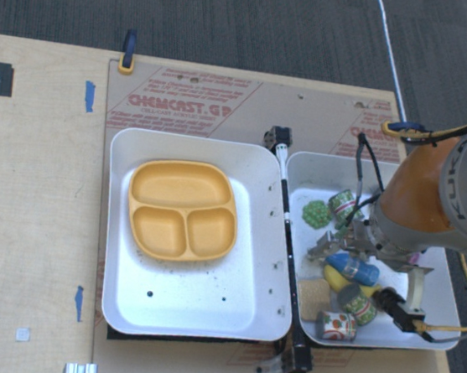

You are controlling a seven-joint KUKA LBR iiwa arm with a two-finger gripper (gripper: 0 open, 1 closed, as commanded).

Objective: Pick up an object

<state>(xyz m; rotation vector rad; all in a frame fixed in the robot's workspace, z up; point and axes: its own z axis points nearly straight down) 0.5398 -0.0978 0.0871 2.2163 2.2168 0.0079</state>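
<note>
A divided plate (182, 209) lies in the left bin (119, 294); cans and small items (347, 297) crowd the right bin (446, 313), both on the worktop (26, 224).

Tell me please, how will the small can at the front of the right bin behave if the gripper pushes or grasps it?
The small can lies on its side near the right bin front wall, so a push would probably roll it. Its round wall looks smooth and may slip between fingers. It looks like a toy, so likely light and stiff. Neighbouring items touch it and could shift too.
</note>
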